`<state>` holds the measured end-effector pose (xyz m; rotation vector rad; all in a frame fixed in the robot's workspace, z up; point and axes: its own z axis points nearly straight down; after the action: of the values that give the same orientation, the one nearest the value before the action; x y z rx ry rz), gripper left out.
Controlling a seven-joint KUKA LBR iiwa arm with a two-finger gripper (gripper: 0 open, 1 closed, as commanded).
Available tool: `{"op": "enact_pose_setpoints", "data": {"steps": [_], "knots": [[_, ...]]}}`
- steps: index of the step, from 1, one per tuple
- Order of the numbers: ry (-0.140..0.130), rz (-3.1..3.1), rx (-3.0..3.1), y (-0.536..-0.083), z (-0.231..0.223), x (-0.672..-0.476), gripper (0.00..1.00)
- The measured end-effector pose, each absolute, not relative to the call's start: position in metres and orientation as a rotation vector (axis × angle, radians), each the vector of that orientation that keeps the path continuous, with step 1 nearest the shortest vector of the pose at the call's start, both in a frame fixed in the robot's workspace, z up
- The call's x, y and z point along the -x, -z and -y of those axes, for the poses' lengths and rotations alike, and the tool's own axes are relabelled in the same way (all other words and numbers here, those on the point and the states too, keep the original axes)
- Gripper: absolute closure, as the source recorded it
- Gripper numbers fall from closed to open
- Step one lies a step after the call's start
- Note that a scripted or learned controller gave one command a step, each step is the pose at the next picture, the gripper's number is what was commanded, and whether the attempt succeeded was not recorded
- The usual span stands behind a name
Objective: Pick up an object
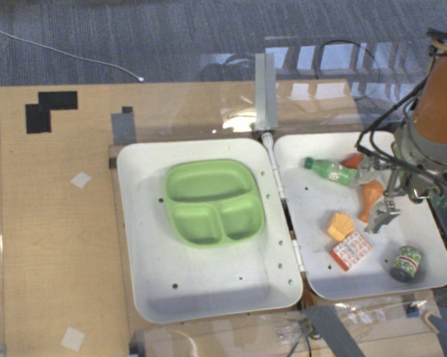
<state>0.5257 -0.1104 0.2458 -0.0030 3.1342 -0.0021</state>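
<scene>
Fingers (382, 217) at right of frame look parted, grasping nothing, poised beside the orange carrot-shaped toy (371, 198) in the right white bin (316, 282). Closing off-centre could nudge it away.

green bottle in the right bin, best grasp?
Probably top-down across the middle of the small green plastic bottle. It lies on its side along the far wall of the right white bin, cap toward the left, so its long round body offers two parallel sides. Close the end effector across the width, not the length.
</scene>
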Motion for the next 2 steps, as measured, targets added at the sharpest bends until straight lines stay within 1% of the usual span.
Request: {"op": "enact_pose_setpoints", "data": {"steps": [1,2], "knots": [[0.000,-3.123,-0.188,-0.095,0.093,-0.557,0.00],[0.001,-3.118,-0.178,-0.106,0.092,-0.559,1.00]]}}
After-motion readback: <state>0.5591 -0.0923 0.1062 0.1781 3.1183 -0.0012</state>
